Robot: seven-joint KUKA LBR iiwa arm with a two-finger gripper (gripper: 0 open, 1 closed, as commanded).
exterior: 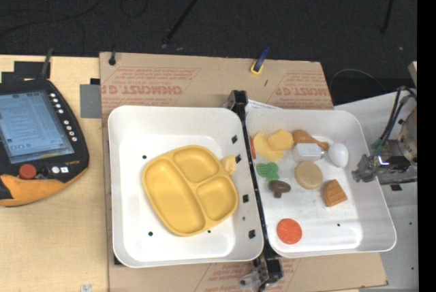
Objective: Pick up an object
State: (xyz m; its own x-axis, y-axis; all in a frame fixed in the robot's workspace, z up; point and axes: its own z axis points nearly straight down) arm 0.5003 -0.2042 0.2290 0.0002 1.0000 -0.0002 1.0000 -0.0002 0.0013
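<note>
Left bin [129, 148]: yellow divided tray [189, 188], long axis running upper-left to lower-right. Right bin [371, 229]: small food pieces (orange disc [289, 231], white egg [338, 155], brown wedge [334, 193]), all left of the hand [371, 167] at the bin's right rim; its grip state cannot be told.

Even overhead light, bright white bins [136, 148] — soft shadows, dark background, slightly grainy focus

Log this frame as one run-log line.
stage: pre-grasp | tool: at right bin right rim, nothing seen held | right bin: toy foods incl. orange disc, white egg | left bin: yellow divided tray
</note>
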